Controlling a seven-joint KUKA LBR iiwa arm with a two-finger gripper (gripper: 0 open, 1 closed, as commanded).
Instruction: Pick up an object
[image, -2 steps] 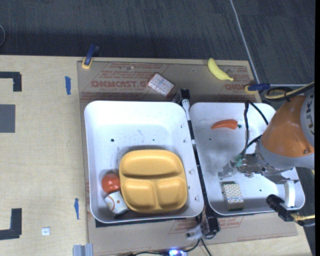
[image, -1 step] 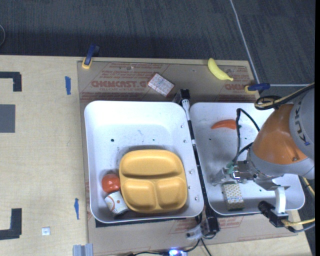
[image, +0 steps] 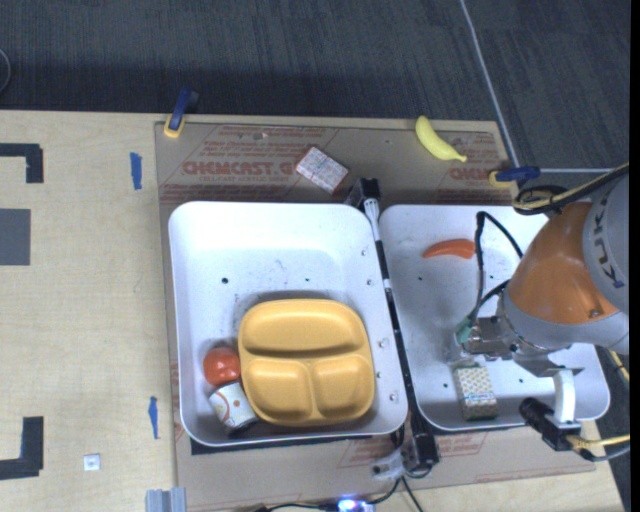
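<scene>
Overhead slanted view of both bins (image: 190, 300)

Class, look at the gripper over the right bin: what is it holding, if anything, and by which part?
It cannot be told. The gripper sits right above the small patterned block in the right bin, but the wrist hides any contact.
</scene>
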